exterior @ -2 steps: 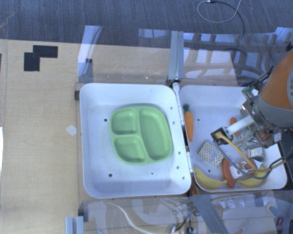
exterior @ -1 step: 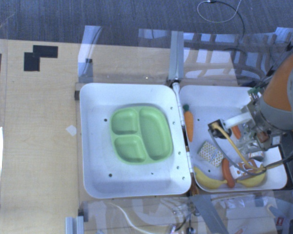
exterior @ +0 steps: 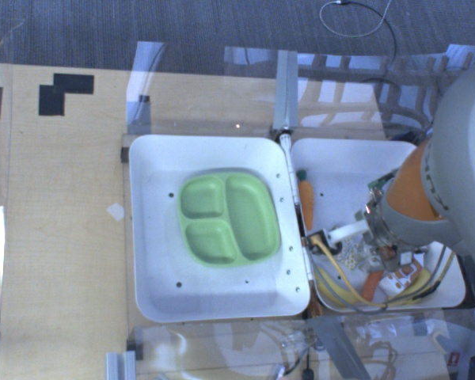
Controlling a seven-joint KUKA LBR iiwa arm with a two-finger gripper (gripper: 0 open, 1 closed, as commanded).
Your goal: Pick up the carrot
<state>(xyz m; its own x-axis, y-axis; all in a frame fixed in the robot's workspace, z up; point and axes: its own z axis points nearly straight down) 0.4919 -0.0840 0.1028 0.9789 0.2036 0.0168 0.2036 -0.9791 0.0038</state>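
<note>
The gripper hangs low in the right bin, toward its near side, amid the robot's yellow cables. The wrist hides it from above, so whether it is spread or closed cannot be made out, and nothing shows held in it. Just below it, by the bin's near wall, lies a small orange thing too blurred to name.

The carrot lies well to the left of the gripper, along the right bin's left wall and close against it, its green top toward the far side and its orange body pointing to the near side. It looks like a light, stiff toy with a smooth skin, likely slippery and apt to roll. The best hold is probably across the thick middle of the body, jaws set square to its length. The wall so close beside it leaves little room on that side.

Beyond the wall, the left bin holds a green plate with three compartments.
</note>
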